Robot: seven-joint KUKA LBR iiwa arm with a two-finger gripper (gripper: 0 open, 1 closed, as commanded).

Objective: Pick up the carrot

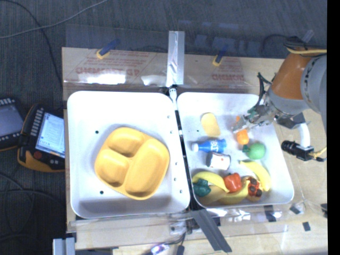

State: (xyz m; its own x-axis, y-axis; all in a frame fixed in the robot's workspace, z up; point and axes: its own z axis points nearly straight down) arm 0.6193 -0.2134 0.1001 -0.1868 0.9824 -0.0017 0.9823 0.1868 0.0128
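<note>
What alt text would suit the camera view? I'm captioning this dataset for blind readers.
The gripper hovers over the right bin, just above a small orange carrot. Around the carrot lie a green ball, a blue bottle, bananas and other toy food. The left bin holds a yellow divided tray.

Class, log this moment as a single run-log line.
gripper: right bin, above carrot | grasp: not seen | carrot: in bin, beside green ball | left bin: yellow tray
</note>
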